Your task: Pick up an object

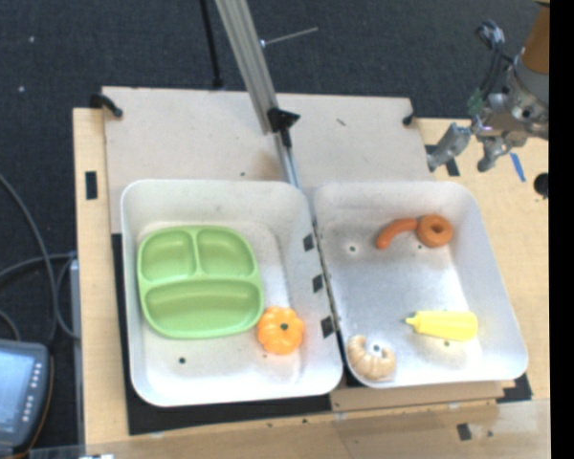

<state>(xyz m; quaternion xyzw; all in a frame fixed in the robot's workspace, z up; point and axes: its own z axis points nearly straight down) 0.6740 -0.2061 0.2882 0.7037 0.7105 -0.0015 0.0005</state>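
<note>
1. Nearest the camera, a cream, brown-swirled pastry-shaped toy (pixel 372 357) sits in the right bin (pixel 493 256), tucked into its near left corner and touching the curved wall.
2. Just right of it lies a yellow, smooth, bottle-like object (pixel 443 326) on its side, its narrow tip pointing left; bare floor separates it from the near and right walls.
3. An orange pumpkin (pixel 281 330), ribbed and glossy, rests in the left bin (pixel 134 208) near that bin's near right corner, touching the green plate (pixel 199 281).
4. That plate is a rounded, smooth plastic tray with three compartments, lying flat and filling most of the left bin's floor; only narrow strips stay free along the walls.
5. Towards the far side of the right bin, an orange ring-shaped doughnut (pixel 434 229) touches a curved orange sausage shape (pixel 396 232); the middle of this bin's speckled white floor is open.
6. Both bins are shallow, white, with rounded corners, their inner walls meeting side by side on the pale wooden desk (pixel 354 127).
7. At the right edge, the gripper (pixel 476 148) hangs above the desk beyond the right bin's far right corner, apart from every object; its fingers are spread and hold nothing.
</note>
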